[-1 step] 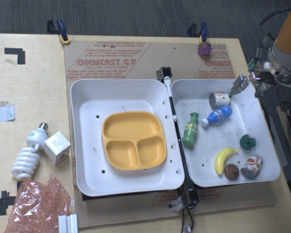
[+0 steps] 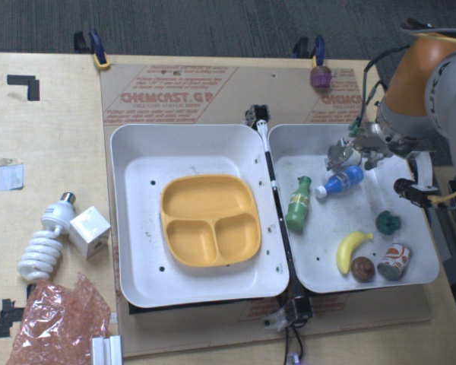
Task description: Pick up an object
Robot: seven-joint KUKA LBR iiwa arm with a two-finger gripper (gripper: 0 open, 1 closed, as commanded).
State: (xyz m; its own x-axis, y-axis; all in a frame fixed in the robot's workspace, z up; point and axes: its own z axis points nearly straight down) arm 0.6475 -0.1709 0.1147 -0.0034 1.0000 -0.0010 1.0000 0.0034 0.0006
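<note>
The right bin [image 2: 319,268] holds several small objects. A blue bottle [image 2: 343,182] with a white cap lies on its side near the bin's back. My gripper [image 2: 340,156] hangs just above and behind the blue bottle, with nothing visibly held. A green bottle [image 2: 297,204] lies by the left wall. A yellow banana [image 2: 351,250], a brown ball [image 2: 362,268] and a red-and-white can [image 2: 395,261] sit near the front. A dark green lump [image 2: 387,222] rests by the right wall.
The left bin [image 2: 133,204] holds a yellow divided tray [image 2: 210,219]. A purple object [image 2: 321,76] sits on the board behind the right bin. A light bulb [image 2: 45,238], a white cube [image 2: 90,230] and a pink bag [image 2: 57,322] lie left of the bins.
</note>
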